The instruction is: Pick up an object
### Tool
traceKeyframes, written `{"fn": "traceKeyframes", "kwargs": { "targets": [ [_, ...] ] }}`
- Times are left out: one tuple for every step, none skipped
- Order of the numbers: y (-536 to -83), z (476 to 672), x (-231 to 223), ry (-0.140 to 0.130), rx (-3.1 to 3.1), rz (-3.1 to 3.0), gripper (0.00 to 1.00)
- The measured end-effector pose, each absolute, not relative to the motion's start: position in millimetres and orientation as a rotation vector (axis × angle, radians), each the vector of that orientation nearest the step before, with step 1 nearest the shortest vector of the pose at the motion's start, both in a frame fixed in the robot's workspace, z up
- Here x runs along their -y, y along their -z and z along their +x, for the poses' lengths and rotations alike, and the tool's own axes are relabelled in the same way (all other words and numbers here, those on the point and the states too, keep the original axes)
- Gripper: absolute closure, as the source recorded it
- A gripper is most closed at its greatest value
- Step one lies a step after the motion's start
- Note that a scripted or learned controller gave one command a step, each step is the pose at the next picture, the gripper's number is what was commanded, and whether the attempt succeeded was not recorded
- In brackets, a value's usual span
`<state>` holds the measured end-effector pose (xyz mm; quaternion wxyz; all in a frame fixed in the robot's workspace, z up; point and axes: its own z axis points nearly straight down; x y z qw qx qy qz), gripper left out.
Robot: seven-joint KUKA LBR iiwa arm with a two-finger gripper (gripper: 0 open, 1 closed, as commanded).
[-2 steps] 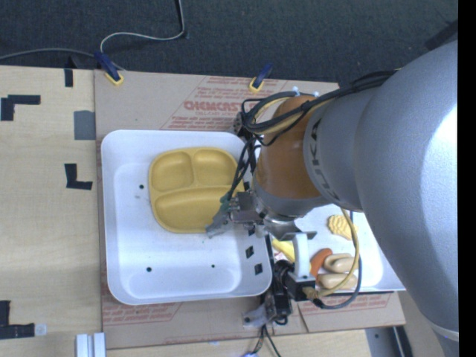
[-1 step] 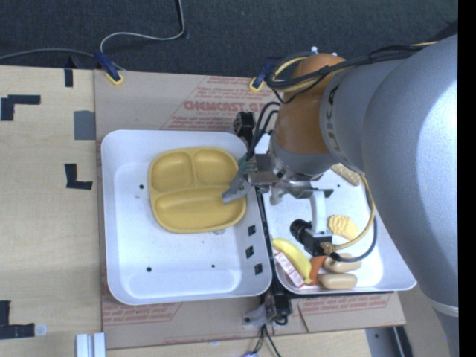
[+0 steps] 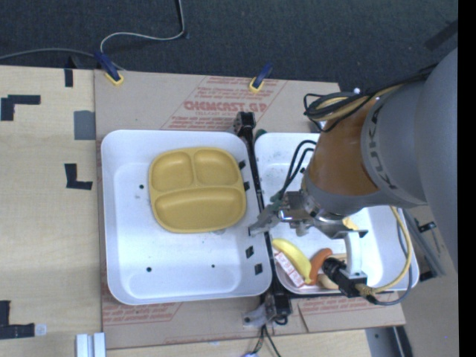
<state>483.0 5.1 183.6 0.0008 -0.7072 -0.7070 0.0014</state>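
Camera view: we see brown cardboard (image 3: 216, 103) under two white bins (image 3: 123, 199), dark carpet at top. The gripper (image 3: 312, 225) hovers over a banana (image 3: 292, 254) lower right; its grip we cannot tell.

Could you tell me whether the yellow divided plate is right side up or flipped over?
Right side up: the yellow divided plate shows its three compartments.
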Motion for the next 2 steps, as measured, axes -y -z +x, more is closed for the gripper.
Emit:
{"fn": "traceKeyframes", "kwargs": {
  "targets": [
    [-183.6,485.7,-81.8,-0.003,2.222,-2.217,0.00],
    [-184.0,483.4,-32.0,-0.004,2.221,-2.221,0.00]
  ]
}}
